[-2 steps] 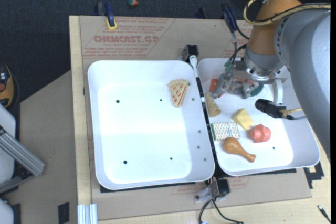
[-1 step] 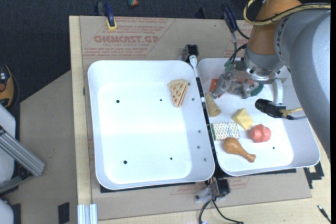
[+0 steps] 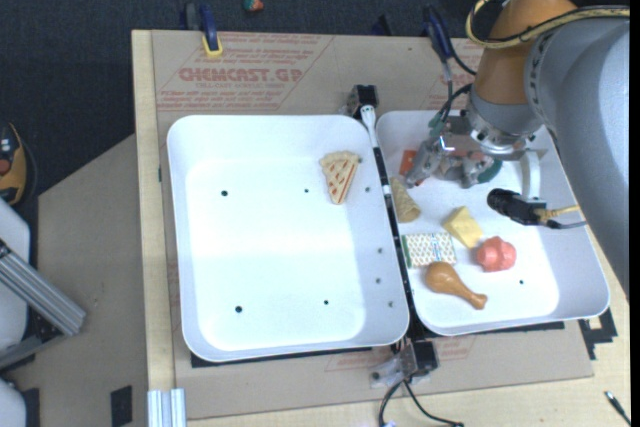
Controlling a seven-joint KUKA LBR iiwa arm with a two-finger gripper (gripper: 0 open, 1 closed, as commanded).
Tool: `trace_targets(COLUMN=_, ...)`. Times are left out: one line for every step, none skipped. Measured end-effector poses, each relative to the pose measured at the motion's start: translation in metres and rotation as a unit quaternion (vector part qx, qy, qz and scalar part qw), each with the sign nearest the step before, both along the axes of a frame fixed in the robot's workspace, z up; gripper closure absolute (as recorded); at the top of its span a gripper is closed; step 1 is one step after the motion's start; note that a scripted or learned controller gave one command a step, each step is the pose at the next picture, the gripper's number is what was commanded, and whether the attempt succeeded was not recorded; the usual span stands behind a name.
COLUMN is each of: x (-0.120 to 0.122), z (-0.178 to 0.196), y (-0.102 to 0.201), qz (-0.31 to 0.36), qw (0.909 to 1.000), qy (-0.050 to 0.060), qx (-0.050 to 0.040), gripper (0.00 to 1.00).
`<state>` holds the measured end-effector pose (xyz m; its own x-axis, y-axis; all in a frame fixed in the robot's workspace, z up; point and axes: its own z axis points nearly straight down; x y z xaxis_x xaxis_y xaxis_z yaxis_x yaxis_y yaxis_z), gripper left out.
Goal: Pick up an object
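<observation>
The arm (image 3: 560,45) is seen over the right bin (image 3: 575,287)'s upper part, while the left bin (image 3: 200,265) is taken up by one waffle wedge (image 3: 340,176) near its upper right corner, much open floor being left. In the right bin a drumstick (image 3: 455,283), checkered block (image 3: 430,248), pink ball (image 3: 496,255), yellow block (image 3: 463,225) and tan piece (image 3: 405,202) are crowded toward the shared wall. The gripper (image 3: 452,158) is placed just above them, beside a small red piece (image 3: 408,160); its grip cannot be told.
</observation>
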<state>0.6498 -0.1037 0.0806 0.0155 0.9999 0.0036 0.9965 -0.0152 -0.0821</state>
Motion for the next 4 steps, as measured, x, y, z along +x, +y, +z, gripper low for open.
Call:
trace_targets(x=0.0004, z=0.0000, y=0.0017, qz=-0.001, qw=1.0000, qy=0.000, qx=-0.0020, gripper=0.00)
trace_targets(x=0.0006, z=0.0000, y=0.0017, qz=-0.001, qw=1.0000, qy=0.000, qx=-0.0020, gripper=0.00)
trace_targets(x=0.0007, z=0.0001, y=0.0019, qz=-0.001, qw=1.0000, qy=0.000, qx=-0.0022, gripper=0.00)
trace_targets(x=0.0007, z=-0.0001, y=-0.0012, qz=-0.001, qw=1.0000, qy=0.000, qx=-0.0006, gripper=0.00)
